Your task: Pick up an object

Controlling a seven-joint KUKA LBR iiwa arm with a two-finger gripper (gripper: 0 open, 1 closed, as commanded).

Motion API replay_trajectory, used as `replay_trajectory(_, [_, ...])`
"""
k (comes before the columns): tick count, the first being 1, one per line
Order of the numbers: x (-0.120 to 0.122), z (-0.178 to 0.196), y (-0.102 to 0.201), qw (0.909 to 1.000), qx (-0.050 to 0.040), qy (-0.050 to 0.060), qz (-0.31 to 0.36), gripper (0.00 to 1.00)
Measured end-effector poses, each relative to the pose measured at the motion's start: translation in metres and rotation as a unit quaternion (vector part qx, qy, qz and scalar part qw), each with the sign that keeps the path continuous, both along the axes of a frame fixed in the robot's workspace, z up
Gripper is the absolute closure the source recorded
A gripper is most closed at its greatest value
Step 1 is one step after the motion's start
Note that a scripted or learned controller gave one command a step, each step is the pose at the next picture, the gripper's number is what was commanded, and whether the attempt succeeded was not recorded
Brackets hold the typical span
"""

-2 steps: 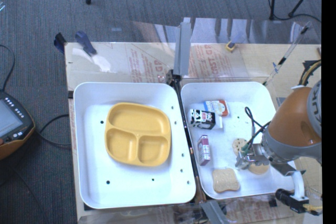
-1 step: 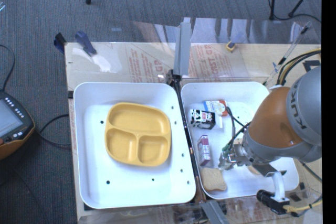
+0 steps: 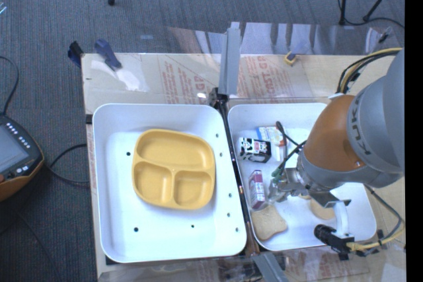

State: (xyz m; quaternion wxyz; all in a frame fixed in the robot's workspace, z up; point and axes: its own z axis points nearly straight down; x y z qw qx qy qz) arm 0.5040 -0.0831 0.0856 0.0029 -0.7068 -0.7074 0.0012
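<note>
Yellow three-compartment tray (image 3: 174,169) sits mid left bin (image 3: 106,142), flat. Right bin (image 3: 310,105): small printed packets (image 3: 255,149) near its left wall, tan bread-like slice (image 3: 269,223) at its front-left corner. Gripper (image 3: 279,185) low over the packets, jaw state can't tell, wrist blocks it. Bench is cardboard-topped; grey carpet and tripod legs behind.

The left bin (image 3: 112,208) is occupied at its centre by a yellow divided plate (image 3: 174,168); bare floor is left around it; the right bin (image 3: 291,109) is crowded by small packets (image 3: 256,148), a tan piece (image 3: 269,224) and the arm (image 3: 350,142).
</note>
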Motion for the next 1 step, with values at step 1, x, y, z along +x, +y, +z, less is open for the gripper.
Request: replay_trajectory(1, [0.0421, 0.0002, 0.0029, 1.0000, -0.0005, 0.000, 0.000, 1.00])
